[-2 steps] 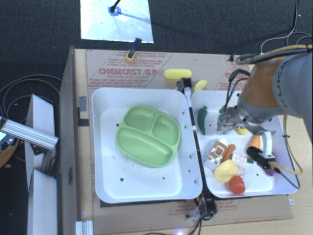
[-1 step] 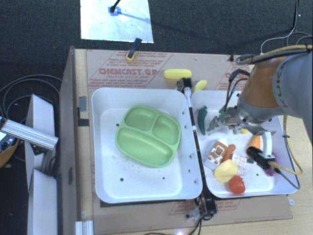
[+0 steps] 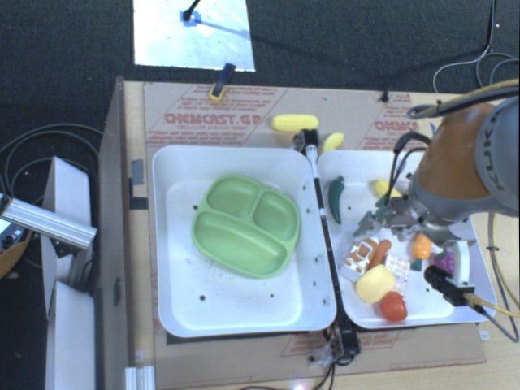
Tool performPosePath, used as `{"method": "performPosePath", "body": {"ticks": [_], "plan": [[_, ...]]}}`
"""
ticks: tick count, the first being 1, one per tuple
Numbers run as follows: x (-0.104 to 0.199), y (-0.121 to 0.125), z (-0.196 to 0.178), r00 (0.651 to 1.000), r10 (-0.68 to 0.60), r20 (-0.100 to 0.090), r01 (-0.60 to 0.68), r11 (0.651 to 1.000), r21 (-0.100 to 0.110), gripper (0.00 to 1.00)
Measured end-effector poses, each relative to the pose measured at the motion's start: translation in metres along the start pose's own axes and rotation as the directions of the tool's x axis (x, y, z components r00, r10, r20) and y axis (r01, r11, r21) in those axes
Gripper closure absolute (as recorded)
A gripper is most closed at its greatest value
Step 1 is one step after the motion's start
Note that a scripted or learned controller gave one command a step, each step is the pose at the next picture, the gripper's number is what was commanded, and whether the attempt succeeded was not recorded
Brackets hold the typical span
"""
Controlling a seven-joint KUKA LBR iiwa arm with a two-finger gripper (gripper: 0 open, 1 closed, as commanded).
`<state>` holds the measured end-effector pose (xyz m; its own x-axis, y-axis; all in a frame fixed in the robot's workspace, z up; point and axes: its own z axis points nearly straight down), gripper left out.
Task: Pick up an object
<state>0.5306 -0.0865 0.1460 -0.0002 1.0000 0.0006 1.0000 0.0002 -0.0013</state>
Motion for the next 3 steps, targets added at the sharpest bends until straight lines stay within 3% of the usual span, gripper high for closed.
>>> {"method": "performPosePath", "body": {"ticks": [1, 2, 3], "plan": [[-0.01, -0.013, 0.037, 1.0, -0.007, 0.0, 0.007, 1.0, -0.024, 0.0], [-0.035, 0.084, 0.0, 1.0, -0.006, 0.005, 0.007, 1.0, -0.016, 0.0], [-0.057, 0.122, -0.05, 1.0, -0.005, 0.004, 0.005, 1.0, -0.011, 0.0]]}}
